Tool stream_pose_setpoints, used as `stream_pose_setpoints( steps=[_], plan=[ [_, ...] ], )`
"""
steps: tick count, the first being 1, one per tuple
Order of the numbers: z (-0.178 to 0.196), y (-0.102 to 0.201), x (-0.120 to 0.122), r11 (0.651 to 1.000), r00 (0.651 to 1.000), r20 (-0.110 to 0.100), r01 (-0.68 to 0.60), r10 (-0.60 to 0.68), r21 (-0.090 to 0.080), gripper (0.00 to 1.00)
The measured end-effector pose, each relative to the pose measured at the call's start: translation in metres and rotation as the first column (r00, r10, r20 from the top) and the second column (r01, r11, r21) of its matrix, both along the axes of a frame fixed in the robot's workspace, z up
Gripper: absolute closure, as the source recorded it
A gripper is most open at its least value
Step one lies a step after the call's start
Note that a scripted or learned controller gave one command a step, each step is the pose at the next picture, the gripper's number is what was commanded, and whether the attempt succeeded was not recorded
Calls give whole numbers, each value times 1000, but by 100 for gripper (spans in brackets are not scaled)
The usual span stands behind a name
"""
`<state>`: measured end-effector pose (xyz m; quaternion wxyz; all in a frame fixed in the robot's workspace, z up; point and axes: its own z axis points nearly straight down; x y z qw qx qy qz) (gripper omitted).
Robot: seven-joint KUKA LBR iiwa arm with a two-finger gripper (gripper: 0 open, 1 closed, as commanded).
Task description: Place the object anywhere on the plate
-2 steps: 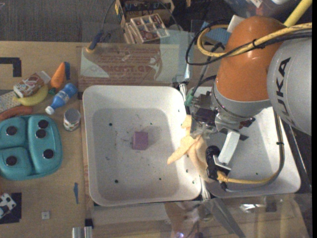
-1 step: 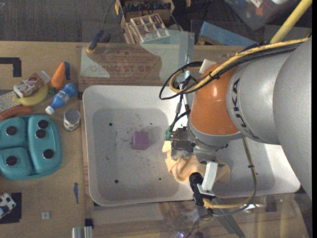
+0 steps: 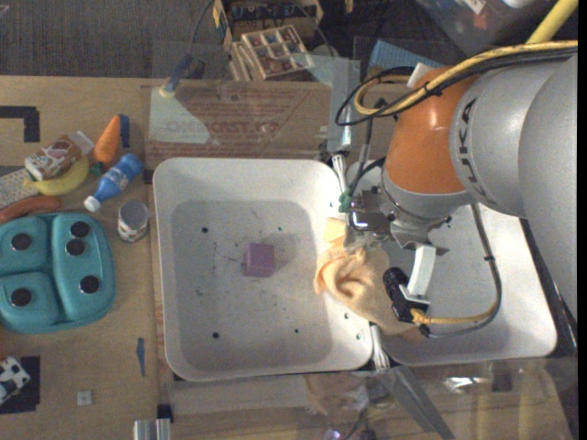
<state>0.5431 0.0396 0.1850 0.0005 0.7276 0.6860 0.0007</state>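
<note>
grey arm [image 3: 514,126] reads "kuka"; claw [image 3: 367,246] state unclear above yellow cloth [image 3: 348,278].

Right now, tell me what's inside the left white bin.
A small purple block lies near the middle of the left bin. A tan cloth drapes over its right rim; what lies beneath the cloth and arm is hidden.

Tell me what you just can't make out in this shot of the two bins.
- The tool's fingers: camera view, covered by the wrist and the yellow cloth.
- Right bin: largely hidden under the arm, so a plate there cannot be confirmed.
- Purple block in the left bin: too blurred to identify.
</note>
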Motion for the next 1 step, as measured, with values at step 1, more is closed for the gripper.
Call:
stream_pose_setpoints(
  steps=[1],
  plan=[
    [-19,84,23,945,945,-2,326,-326,-1,100]
  ],
)
